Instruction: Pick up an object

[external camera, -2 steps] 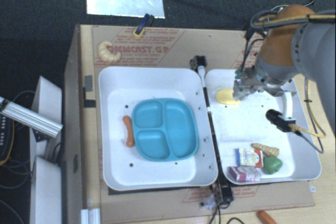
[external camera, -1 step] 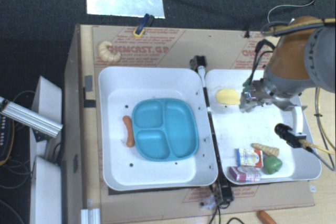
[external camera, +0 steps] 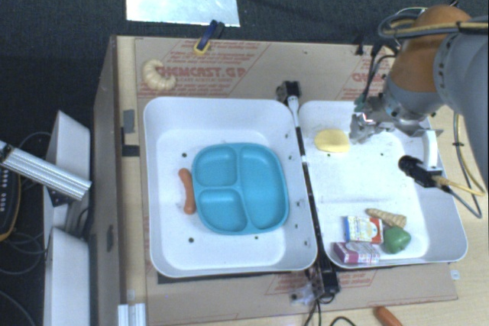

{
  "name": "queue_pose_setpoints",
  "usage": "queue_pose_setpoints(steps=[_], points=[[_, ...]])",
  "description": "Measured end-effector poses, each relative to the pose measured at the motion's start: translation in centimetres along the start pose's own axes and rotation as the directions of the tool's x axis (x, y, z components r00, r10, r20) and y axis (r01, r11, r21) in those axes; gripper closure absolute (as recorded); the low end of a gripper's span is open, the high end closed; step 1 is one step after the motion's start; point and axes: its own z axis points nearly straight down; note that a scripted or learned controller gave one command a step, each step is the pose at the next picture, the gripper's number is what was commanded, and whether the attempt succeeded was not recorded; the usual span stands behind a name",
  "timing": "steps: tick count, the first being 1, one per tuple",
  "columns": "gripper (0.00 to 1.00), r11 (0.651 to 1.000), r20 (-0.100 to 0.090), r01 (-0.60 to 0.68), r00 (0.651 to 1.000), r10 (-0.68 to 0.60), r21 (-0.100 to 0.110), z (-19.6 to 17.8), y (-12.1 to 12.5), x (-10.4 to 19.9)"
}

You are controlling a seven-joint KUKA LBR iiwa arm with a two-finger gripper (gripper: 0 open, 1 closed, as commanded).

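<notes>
So my gripper (external camera: pixel 365 126) is down in the right bin (external camera: pixel 435 237), near its back edge, hanging right beside a pale yellow, roundish object (external camera: pixel 331 140) that looks like a lemon or a bun. It sits just to the gripper's left, close to the divider between the two bins. Honestly I can't tell from this angle whether I'm clenched or released, the wrist blocks the view. Nothing is visibly in my grasp, and the yellow thing lies flat on the bin floor.

Rest of the right bin: down in the near corner there's a little cluster, a small red-and-white carton (external camera: pixel 361 228), a tan cone-shaped item (external camera: pixel 387 217) just behind it, a green rounded thing (external camera: pixel 396 240) touching the cone's end, and a purple-ish packet (external camera: pixel 354 253) in front against the bin wall.

The left bin (external camera: pixel 172 252) has a blue divided plate (external camera: pixel 239 188) in the middle, with an orange-brown sausage (external camera: pixel 187 191) lying just beside its left rim.

Outside the bins, a pale curled thing (external camera: pixel 158 75) sits on the cardboard (external camera: pixel 252 65) behind the left bin.
</notes>
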Motion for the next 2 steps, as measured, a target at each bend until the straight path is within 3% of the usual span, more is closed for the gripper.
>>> queue_pose_setpoints(steps=[1,2], points=[[1.0,1.0,0.0,0.002,1.0,-0.002,-0.004,-1.1,0.1,0.0],[1.0,1.0,-0.002,-0.001,1.0,0.001,0.003,3.6,-4.3,2.9]])
